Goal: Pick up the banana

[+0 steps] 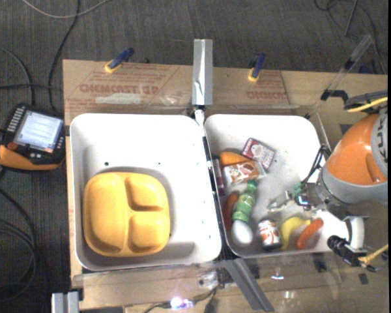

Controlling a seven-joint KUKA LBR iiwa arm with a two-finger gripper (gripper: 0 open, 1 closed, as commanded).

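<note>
The banana (291,228) is a short yellow fruit lying near the front edge of the right bin (313,135). It lies between a small red and white can (268,233) and an orange-red carrot-like piece (310,233). My gripper (284,201) hangs just above and behind the banana, pointing left, at the end of the grey arm with its orange band (358,158). Its fingers look open with nothing between them. The banana is not touched.
The right bin also holds a green bottle (245,204), a snack box (241,171), a red packet (259,152) and an orange piece (231,156). A yellow divided tray (127,212) sits in the left bin (78,135). A teach pendant (29,135) lies beside the bench.
</note>
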